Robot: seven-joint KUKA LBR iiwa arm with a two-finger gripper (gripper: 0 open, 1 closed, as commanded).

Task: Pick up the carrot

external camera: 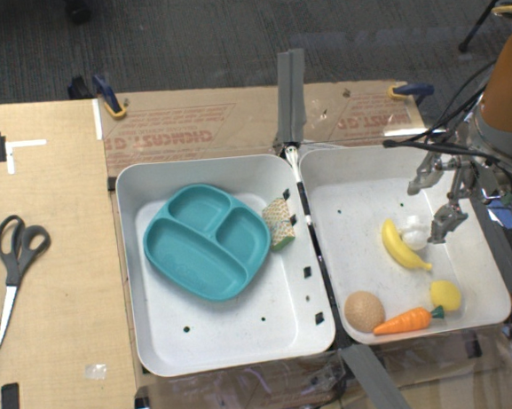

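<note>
The orange carrot [404, 321] with a green stub lies along the front wall of the right bin [342, 169], between a tan egg [364, 311] and a yellow lemon [445, 295]. My gripper [436, 201] hangs over the right bin's far right side, well behind the carrot and beside the banana [402, 246]. Its two fingers [444, 221] stand apart, open, with nothing between them.
A small white object [414, 230] lies next to the banana. The left bin [152, 342] holds a teal divided plate [206, 241] and a yellow-green sponge [280, 221] at its right wall. Scissors [13, 260] lie on the bench at left.
</note>
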